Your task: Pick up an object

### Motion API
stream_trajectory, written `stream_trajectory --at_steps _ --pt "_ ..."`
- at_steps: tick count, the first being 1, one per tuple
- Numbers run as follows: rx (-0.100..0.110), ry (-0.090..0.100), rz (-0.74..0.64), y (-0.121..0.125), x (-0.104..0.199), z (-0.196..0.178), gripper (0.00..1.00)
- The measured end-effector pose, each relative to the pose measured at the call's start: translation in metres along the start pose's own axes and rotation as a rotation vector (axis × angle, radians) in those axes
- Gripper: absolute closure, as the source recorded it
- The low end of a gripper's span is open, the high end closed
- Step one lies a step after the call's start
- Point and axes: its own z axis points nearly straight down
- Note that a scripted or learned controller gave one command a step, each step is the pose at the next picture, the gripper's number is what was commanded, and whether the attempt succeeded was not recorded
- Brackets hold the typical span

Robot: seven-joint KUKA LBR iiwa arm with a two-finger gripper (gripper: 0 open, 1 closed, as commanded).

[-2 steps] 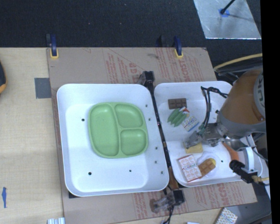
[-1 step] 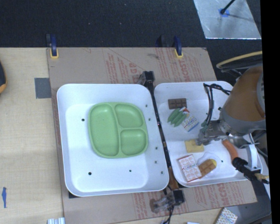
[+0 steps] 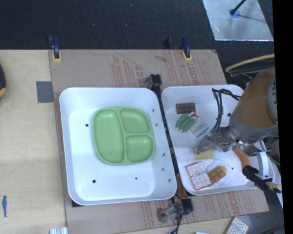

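Here the gripper (image 3: 210, 144) sits low inside the right bin (image 3: 176, 137), over its middle, and whether the jaws are spread or pressed together cannot be told from this slanted view; nothing can be seen pinched between them. Just below the gripper lies a pale yellow block (image 3: 204, 154), close enough that contact cannot be judged. Above and left of it are a small white and blue packet (image 3: 199, 129), a bunch of green pods (image 3: 185, 122) and a flat brown chocolate-like bar (image 3: 185, 108) near the bin's far wall. Toward the near wall lie a square red-printed packet (image 3: 197, 175) and, touching its right side, a tan rounded bread-like piece (image 3: 217, 173). An orange carrot-shaped piece (image 3: 242, 156) lies to the right, beside the arm (image 3: 254, 108), whose grey and orange bulk covers the bin's right side. Open floor shows along the bin's left wall.

The left bin (image 3: 74, 142), smooth white with rounded corners, holds a glossy pale green divided plate (image 3: 123, 135) at its centre, with bare floor all round. Both bins rest on brown cardboard (image 3: 109, 67) clamped to the light wooden worktop (image 3: 21, 159).
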Motion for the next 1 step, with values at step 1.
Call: stream_trajectory --at_steps 1 --pt "-0.002 0.002 -0.003 0.0254 0.0348 0.0111 0.0"
